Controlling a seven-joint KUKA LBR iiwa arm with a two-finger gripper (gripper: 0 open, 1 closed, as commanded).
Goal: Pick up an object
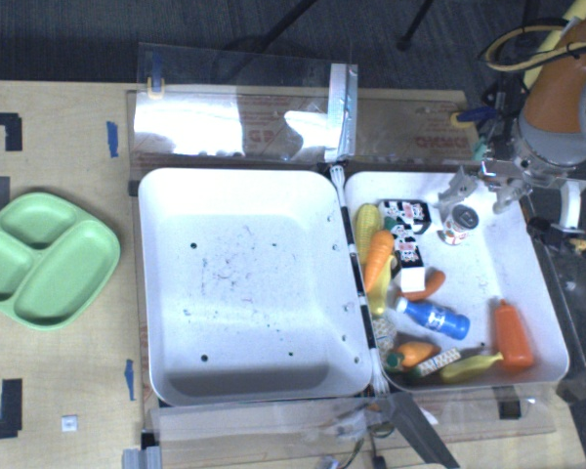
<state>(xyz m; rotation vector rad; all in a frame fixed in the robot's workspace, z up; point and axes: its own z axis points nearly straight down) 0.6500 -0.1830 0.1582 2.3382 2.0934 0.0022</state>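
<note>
Lying lengthwise up the right bin [542,291], the carrot [378,259] sits apart from the empty, spread claw [483,195].

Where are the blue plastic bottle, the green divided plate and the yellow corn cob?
blue plastic bottle [438,319], camera view, middle of its body.
green divided plate [100,231], camera view, right rim.
yellow corn cob [367,225], camera view, upper half.

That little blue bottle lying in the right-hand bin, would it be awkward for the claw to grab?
Probably somewhat. The blue bottle lies on its side and looks round, so a nudge may roll it. Its surface looks smooth, so it might slip. A white block and other items crowd it, leaving the gripper little room.
</note>
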